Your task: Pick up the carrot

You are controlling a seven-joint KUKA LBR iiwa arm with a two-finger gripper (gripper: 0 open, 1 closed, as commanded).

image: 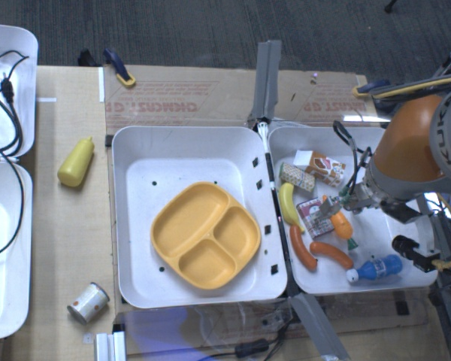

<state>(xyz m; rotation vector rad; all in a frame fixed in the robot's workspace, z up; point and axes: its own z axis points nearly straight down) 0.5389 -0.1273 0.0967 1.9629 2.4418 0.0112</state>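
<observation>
The carrot (342, 225), a short orange toy vegetable with a small green tip at its lower right end, lies in the right bin (406, 280) directly at the gripper (343, 204), just below the tool's tip. Its long axis runs on a diagonal from upper left to lower right, the green end pointing away from the gripper toward the lower right. Judged by appearance, it is light, rigid plastic with a smooth, somewhat slippery skin; the thick middle of the body, gripped across the short axis, looks the surest place to take hold.

The gripper has reached in from the right and hangs over the carrot's upper end; whether it is parted or closed, and whether it has hold of anything, cannot be told at this resolution.

Just left of the gripper lies a small printed packet (313, 215); beyond that, a banana (287, 204). Below the gripper rest two sausages (331, 253), one short and nearly level, one long and steep, and farther below right, a blue bottle (377, 268). Well to the left, the other bin holds a yellow divided plate (205, 235).
</observation>
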